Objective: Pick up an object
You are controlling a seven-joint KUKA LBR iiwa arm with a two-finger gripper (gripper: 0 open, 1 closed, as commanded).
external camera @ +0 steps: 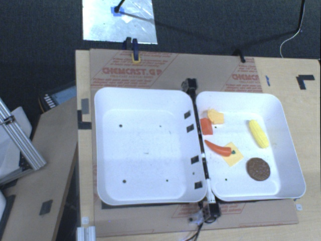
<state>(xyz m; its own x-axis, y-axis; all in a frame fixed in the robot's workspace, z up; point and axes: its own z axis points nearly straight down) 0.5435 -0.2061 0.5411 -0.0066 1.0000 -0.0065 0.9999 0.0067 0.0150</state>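
- Dark carpet surrounds a cardboard-topped bench (165, 67) printed with red lettering; a shiny metal plate (119, 13) lies on the floor beyond its far edge.
- Two shallow white bins sit side by side on the bench, joined along a central seam with black clips (190, 128).
- Left bin (145, 144): bare white floor with a few small dark dots.
- Right bin (288, 149): contains all loose objects.
- Corn cob (258, 133): yellow, lying right of centre, well apart from the other items.
- Brown round disc (258, 168): lies flat, near the front right, just below the corn cob.
- Red chili pepper (219, 147): lies partly across a yellow cheese slice (232, 156), touching it.
- Orange-red block (206, 126): beside the seam, touching a yellow-orange piece (216, 116) behind it.
- Jaw state: cannot tell.
- Aluminium framing (17, 137) stands at the left edge, off the bench.
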